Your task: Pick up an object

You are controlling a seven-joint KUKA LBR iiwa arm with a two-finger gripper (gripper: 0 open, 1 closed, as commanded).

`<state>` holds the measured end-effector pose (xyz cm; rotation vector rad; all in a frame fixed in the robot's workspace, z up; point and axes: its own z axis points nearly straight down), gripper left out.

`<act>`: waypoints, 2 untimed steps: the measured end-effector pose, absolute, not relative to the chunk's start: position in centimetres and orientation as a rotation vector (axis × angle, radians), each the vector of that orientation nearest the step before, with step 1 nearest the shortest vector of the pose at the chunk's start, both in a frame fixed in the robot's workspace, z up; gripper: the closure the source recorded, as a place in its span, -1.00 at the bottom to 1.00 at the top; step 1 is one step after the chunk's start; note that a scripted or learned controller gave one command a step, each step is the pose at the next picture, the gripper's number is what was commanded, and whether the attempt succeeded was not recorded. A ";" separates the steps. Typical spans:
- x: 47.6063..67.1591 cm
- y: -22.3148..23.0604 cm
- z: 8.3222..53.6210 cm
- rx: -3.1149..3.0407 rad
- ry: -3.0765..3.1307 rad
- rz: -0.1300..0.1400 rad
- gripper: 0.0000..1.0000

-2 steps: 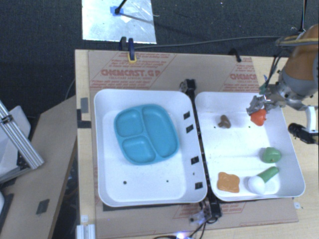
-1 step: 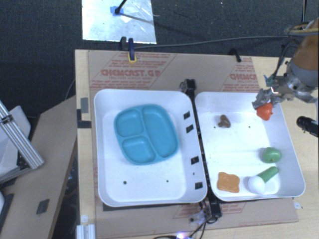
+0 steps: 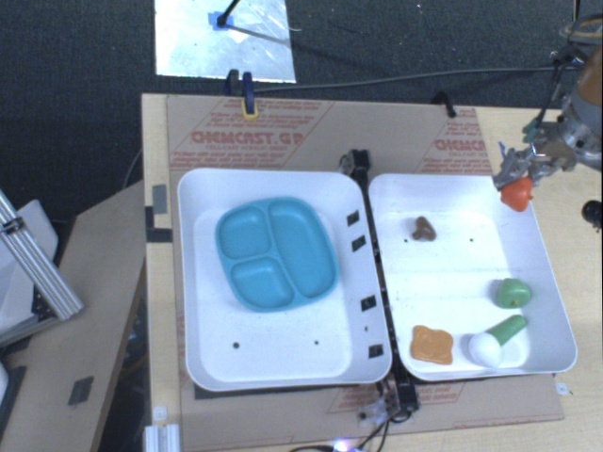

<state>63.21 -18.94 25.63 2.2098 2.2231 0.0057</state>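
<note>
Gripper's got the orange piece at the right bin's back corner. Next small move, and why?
Probably carry it left toward the blue tray. The orange-red piece sits between the fingers of the gripper, seemingly above the right bin rim's far corner, so the pick looks made.

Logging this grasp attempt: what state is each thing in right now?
Gripper: raised over the right white bin's far corner, shut on a small orange-red object.
Blue divided plate: flat in the left white bin.
Brown lump: resting in the right bin.
Green round object, orange flat piece, green-handled white-ended object: lying in the right bin.
</note>
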 end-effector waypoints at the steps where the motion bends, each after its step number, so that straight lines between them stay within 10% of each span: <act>1: 63.3 -19.0 29.2 2.209 2.225 0.005 1.00; 2: 61.5 -13.0 28.7 2.212 2.232 0.002 1.00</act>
